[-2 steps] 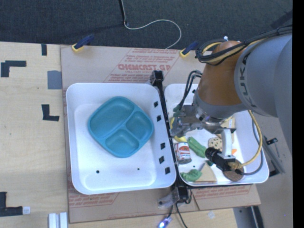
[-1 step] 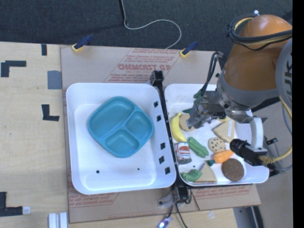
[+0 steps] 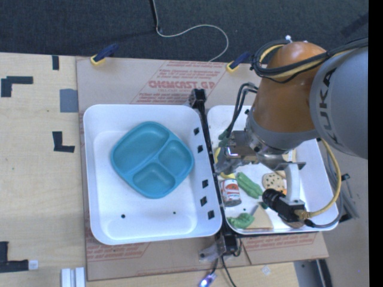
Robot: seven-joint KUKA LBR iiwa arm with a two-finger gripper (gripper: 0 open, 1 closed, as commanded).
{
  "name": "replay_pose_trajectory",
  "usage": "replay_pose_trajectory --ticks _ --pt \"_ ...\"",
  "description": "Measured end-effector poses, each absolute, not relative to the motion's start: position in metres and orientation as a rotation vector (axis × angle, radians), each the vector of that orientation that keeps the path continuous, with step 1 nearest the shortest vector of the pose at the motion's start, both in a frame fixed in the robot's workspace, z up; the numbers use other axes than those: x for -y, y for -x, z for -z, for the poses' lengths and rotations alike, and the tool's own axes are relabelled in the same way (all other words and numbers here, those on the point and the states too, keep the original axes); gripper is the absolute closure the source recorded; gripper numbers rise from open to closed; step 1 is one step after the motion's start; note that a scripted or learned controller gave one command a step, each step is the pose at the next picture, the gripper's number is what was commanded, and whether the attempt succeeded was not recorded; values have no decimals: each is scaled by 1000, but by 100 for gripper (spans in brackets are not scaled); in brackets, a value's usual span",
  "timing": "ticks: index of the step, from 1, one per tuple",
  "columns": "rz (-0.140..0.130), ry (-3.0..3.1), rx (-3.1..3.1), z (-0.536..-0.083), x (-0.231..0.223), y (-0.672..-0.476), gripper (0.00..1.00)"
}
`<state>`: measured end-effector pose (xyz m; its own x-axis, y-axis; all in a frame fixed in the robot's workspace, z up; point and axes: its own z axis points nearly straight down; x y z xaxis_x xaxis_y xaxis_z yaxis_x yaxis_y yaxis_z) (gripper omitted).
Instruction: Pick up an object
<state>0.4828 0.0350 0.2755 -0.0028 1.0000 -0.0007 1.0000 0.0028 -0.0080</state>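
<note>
The arm (image 3: 287, 100) reaches in over the right bin (image 3: 326, 220), its orange band and grey wrist covering most of that bin's upper half. The gripper (image 3: 230, 154) sits low at the bin's left wall, close against the divider between the two bins, and its tips are buried among small dark and yellow items — so how wide it stands, and whether anything is caught in it, cannot be told from this angle. The likeliest targets lie just below the gripper, toward the near edge of the right bin: a small red-and-white can (image 3: 231, 192) directly beneath it, beside the left wall, and a green pod-shaped toy (image 3: 249, 184) to the can's right, its long axis running diagonally from upper left to lower right. Further right within the same bin rests a spotted cookie-like piece (image 3: 273, 179), and another green item (image 3: 242, 221) lies in the near left corner. The left bin (image 3: 96, 160) holds a blue divided plate (image 3: 152, 158), well apart from the gripper. By this reading, the pick turns on a short shift toward the near edge, since the can lies closest and nearly in line with the wrist.
</note>
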Motion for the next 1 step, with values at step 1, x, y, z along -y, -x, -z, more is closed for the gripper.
replay_pose_trajectory --ticks 1 --pt "12 2227 2227 -408 -10 -485 100"
